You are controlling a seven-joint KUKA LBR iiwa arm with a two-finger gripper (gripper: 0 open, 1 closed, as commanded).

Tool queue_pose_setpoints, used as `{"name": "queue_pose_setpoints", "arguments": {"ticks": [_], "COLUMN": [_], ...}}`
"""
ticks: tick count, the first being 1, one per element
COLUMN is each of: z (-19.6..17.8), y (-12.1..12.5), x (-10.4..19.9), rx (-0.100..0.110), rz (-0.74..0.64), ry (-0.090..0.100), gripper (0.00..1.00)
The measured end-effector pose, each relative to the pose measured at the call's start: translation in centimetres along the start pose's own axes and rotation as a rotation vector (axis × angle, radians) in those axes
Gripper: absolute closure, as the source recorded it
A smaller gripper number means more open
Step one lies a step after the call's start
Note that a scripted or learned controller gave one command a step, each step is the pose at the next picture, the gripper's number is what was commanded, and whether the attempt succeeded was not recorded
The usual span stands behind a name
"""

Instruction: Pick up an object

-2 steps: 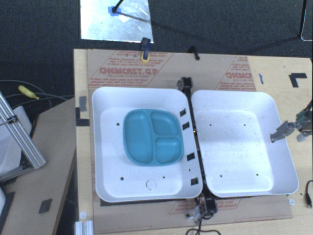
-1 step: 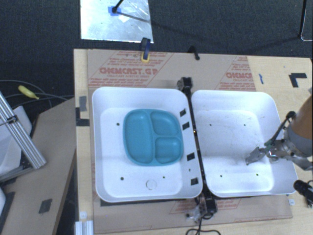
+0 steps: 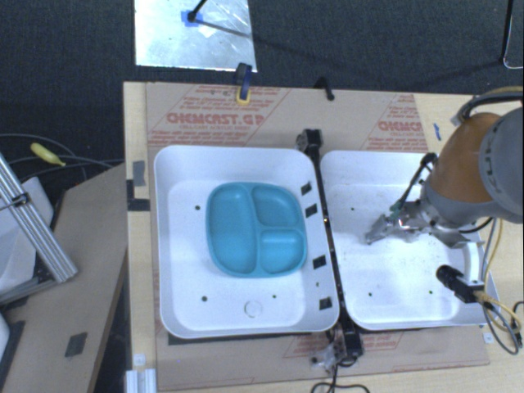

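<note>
Reaching into the right shallow white bin (image 3: pixel 393 305), the metal two-finger gripper (image 3: pixel 378 232) hangs near its centre; finger spread cannot be told. A blue three-compartment plastic plate (image 3: pixel 255 228) lies centred in the left white bin (image 3: pixel 184 301).

You see a bulky grey arm (image 3: pixel 499 166) with a broad orange band (image 3: pixel 458 166) above its wrist, black cables along it, and a small metallic two-finger gripper (image 3: pixel 378 234) at the tip.

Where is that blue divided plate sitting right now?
The blue plate lies in the middle of the left bin, across the divider from the gripper in the right bin.
</note>
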State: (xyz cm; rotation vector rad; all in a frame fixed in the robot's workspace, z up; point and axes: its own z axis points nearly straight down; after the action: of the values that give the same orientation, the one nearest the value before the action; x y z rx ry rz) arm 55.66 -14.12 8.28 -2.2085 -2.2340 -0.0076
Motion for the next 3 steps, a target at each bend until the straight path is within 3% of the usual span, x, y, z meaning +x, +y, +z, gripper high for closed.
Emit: {"name": "queue_pose_setpoints", "arguments": {"ticks": [2,3], "z": [-0.2,-0.3], "y": [-5.7,0.4], "x": [-5.9,-3.5], "rx": [0.005,-0.004], "rz": [0.014,0.003], "ry": [-0.005,-0.004], "gripper": [0.00,0.00]}}
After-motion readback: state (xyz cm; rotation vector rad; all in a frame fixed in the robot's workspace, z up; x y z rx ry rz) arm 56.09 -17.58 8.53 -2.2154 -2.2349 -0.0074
